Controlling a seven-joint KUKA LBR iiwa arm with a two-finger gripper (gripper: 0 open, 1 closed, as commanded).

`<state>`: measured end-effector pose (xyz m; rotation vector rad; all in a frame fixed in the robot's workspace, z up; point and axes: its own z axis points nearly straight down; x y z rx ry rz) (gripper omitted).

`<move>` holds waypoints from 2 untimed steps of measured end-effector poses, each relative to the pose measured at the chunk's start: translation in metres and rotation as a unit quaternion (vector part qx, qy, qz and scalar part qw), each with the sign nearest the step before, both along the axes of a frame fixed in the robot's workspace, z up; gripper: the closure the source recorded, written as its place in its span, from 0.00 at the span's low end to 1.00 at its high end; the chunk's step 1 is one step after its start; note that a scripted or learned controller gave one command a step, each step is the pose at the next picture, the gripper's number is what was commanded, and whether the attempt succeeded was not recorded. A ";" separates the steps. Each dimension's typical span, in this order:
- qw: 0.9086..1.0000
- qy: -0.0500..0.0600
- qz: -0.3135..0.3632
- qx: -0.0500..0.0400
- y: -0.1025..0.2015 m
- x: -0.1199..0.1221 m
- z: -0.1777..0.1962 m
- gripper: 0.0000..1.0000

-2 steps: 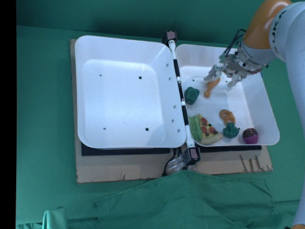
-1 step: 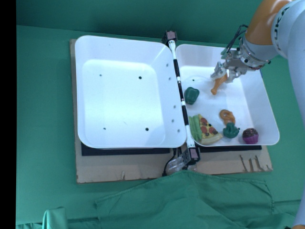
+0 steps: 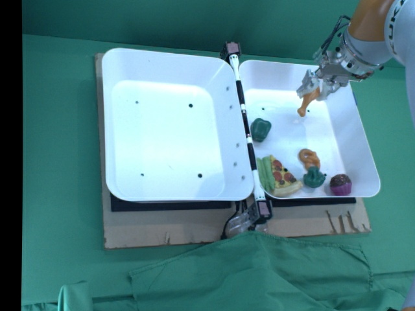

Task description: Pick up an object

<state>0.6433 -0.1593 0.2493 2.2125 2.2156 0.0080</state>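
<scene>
Above the right bin (image 3: 363,167), my gripper (image 3: 316,88) is clamped on an orange toy drumstick (image 3: 307,102), which hangs clear of the floor. The lifting step appears under way; next I need a steady rise without loosening.

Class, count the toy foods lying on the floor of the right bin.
5: green pepper mid-left, pizza slice front-left, pretzel, dark-green piece, purple cupcake front-right. None looks hidden.
</scene>
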 end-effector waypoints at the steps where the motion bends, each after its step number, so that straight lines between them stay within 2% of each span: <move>1: 1.000 -0.001 -0.006 0.000 -0.004 -0.005 0.065 1.00; 2: 1.000 -0.001 -0.003 0.000 -0.013 0.001 0.126 1.00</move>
